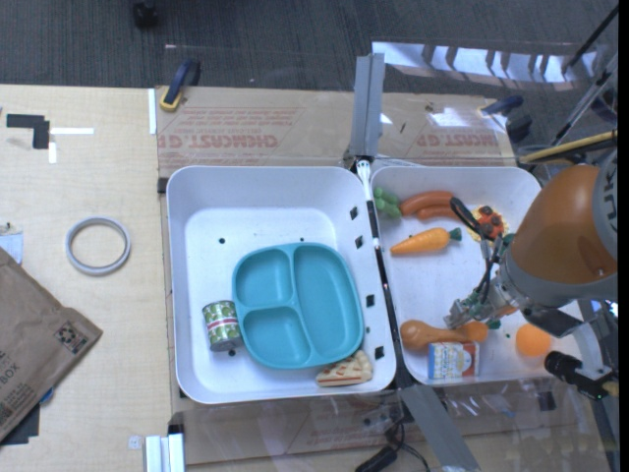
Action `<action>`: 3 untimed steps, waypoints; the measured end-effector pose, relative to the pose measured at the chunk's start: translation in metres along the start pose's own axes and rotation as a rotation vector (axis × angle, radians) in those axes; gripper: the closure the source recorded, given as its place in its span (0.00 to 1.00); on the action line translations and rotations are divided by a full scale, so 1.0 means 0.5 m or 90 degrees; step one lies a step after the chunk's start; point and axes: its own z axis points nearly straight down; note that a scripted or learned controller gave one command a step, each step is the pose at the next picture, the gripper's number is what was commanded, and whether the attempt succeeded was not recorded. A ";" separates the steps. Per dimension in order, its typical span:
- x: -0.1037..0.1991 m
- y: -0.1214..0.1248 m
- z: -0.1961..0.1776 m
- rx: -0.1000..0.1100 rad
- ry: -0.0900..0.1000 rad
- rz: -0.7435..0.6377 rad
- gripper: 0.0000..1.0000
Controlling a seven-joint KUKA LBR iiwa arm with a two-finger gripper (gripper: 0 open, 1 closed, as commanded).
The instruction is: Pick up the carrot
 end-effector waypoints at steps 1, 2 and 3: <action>0.000 0.000 0.000 0.000 0.000 0.000 0.00; -0.120 -0.039 0.018 0.000 0.000 -0.121 0.00; -0.121 -0.038 0.001 -0.001 0.000 -0.119 1.00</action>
